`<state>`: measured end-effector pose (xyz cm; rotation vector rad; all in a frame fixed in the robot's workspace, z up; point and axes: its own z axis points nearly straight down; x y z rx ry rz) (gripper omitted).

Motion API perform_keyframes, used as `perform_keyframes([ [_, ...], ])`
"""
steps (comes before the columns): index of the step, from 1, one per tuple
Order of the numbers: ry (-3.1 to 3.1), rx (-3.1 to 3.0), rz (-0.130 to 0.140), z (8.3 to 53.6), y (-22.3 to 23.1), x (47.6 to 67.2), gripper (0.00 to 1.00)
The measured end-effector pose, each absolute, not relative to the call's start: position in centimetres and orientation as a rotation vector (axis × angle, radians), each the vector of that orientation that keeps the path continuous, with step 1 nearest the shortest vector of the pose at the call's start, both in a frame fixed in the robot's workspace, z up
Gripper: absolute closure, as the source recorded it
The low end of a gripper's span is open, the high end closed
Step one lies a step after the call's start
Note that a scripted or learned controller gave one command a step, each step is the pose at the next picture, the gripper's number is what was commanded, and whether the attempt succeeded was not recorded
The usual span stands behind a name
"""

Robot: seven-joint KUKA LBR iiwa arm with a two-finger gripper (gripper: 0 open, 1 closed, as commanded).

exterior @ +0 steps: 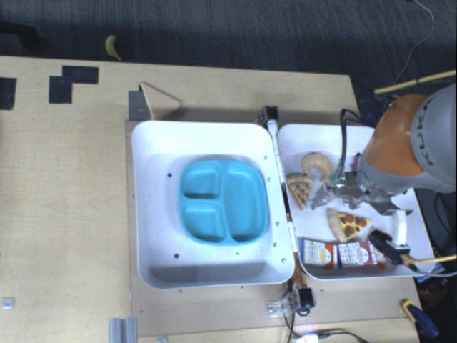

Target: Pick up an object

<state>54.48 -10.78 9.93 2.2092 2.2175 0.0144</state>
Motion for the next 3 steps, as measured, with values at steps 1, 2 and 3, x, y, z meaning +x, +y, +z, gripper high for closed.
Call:
perform_keyframes([
  [1,2.217,2.206,0.019,11.0,-10.7,54.6,1.00],
  [2,2.218,2.206,0.018,11.0,-10.7,54.6,0.00],
  [3,2.210,2.206,0.015,8.9,-10.7,49.2,0.00],
])
